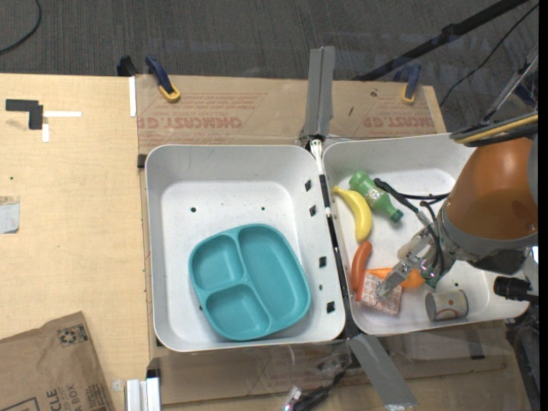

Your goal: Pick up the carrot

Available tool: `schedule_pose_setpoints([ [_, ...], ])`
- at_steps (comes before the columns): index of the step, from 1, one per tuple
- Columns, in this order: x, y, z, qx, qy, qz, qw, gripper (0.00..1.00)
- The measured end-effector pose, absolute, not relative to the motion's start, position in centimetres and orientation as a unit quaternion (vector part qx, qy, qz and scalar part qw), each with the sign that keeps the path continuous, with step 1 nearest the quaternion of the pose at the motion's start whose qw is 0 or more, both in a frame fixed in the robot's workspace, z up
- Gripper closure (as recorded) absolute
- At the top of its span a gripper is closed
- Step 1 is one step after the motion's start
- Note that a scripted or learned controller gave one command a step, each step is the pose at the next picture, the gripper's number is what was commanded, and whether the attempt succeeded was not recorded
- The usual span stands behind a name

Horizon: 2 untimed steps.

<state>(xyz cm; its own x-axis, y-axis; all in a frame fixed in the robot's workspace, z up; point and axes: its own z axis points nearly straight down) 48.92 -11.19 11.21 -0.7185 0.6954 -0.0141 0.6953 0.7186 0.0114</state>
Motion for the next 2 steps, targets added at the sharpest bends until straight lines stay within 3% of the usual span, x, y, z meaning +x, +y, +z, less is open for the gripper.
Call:
schedule_pose_setpoints([
  [1, 49.1, -11.0, 12.4, 0.376, 0.927, 0.0052, 0.009, 1.00],
  [2, 48.2, -5.5, 19.8, 0.435, 0.901, -0.0001, 0.000, 1.00],
])
